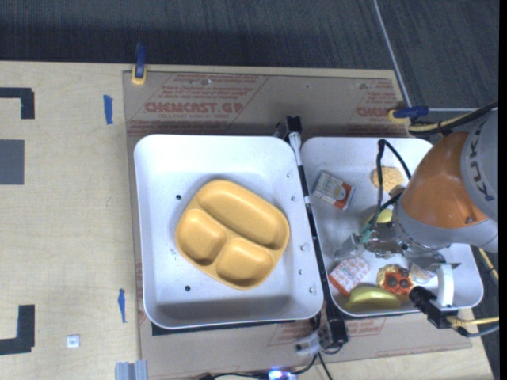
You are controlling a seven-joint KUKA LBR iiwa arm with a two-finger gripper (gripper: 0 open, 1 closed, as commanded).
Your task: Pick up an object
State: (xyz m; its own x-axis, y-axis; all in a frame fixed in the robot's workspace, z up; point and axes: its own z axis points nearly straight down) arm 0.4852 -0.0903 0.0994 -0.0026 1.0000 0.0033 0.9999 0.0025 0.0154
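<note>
The right bin (pixel 333 153) holds several small items: a red and white packet (pixel 332 188) near its back left, a round cracker-like disc (pixel 387 178) at the back, another red and white packet (pixel 349 273) toward the front, a yellow banana (pixel 374 297) at the front edge and an orange and red toy (pixel 394 278) just behind it. My gripper (pixel 379 236) hangs low over the middle of this bin, above the front packet and the toy. The orange wrist covers most of it.
The left bin (pixel 150 212) carries a yellow three-compartment tray (pixel 231 233) at its middle. Both bins rest on a cardboard sheet (pixel 238 101) on the wooden bench. Black cables run along the divider between the bins and across the right bin's front right corner.
</note>
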